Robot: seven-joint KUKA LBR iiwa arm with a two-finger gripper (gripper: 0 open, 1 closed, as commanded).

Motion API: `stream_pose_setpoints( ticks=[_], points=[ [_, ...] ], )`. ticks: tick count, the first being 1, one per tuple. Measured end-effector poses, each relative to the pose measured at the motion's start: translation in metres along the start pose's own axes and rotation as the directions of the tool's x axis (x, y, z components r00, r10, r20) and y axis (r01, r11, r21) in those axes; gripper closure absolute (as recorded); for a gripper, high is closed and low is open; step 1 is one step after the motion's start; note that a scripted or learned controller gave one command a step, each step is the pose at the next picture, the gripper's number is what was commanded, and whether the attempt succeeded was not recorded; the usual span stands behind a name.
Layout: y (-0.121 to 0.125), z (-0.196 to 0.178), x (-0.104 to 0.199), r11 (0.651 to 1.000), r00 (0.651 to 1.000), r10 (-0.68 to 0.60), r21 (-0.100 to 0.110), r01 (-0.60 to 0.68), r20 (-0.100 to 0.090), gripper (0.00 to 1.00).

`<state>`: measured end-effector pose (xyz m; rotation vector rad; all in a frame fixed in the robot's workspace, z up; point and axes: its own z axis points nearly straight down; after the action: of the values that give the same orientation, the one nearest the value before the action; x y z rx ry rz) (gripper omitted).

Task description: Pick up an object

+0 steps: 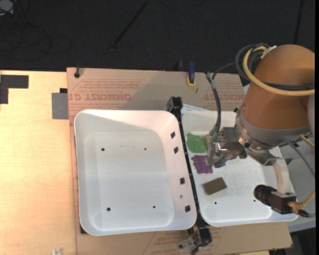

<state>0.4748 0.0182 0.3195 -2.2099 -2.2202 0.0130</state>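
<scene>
My gripper [218, 155] hangs low over the left part of the right bin [239, 198], under the arm's big orange wrist band [282, 89]. A green flat object [196, 142] lies just to its left, near the bin's left wall. A purple crinkled object [202, 164] sits directly below and left of the gripper tip, very close to it; whether they touch I cannot tell. A brown rectangular block [215, 186] lies flat further toward the bin's front, apart from the gripper.
The left bin [81, 158] stands beside the right one, divided from it by a black clip strip [182, 158]. Both bins rest on brown cardboard [111, 89]. The arm's body covers the right bin's far right part. Pale wooden benchtop [26, 169] stretches to the left.
</scene>
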Motion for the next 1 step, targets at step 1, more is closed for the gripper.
stream_pose_setpoints(
  ticks=[1],
  points=[
    [0.0003, -0.1282, 0.0174, 1.0, 1.0, 0.001, -0.022, -0.001, -0.001, 1.0]
  ],
)
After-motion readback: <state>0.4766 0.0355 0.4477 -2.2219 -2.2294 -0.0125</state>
